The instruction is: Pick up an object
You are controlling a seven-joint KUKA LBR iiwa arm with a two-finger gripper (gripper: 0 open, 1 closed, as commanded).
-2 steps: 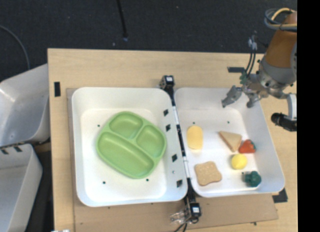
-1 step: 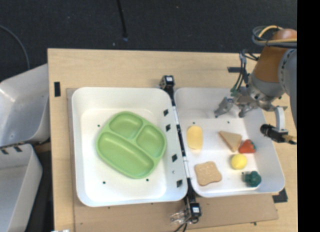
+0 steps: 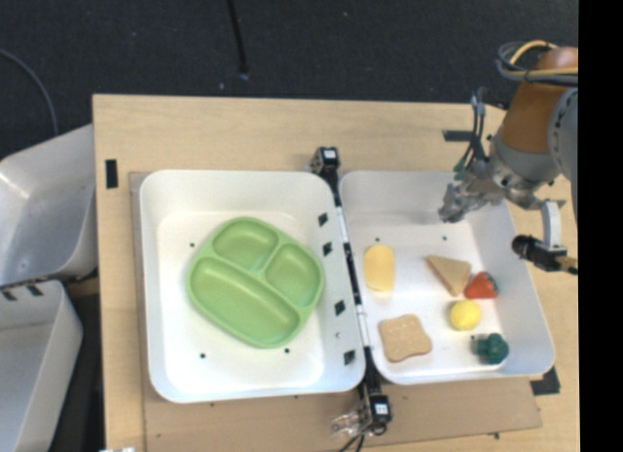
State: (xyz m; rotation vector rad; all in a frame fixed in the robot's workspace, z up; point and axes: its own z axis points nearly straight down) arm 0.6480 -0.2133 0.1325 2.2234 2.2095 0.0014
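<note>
Altogether five food items point(image 3: 450, 274) — one green plate point(image 3: 255, 282), two bins point(image 3: 156, 362).

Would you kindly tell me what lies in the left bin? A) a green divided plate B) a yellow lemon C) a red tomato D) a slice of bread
A: the green plate lies in the left bin, alone there.

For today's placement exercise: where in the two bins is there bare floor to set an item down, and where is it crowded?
Left bin: bare strips border the green divided plate, widest along the near edge. Right bin: the far half is bare, from the gripper across to the divider. Crowded: the near right corner, where cheese wedge, tomato, lemon, broccoli and toast cluster; a yellow piece lies nearby.
</note>
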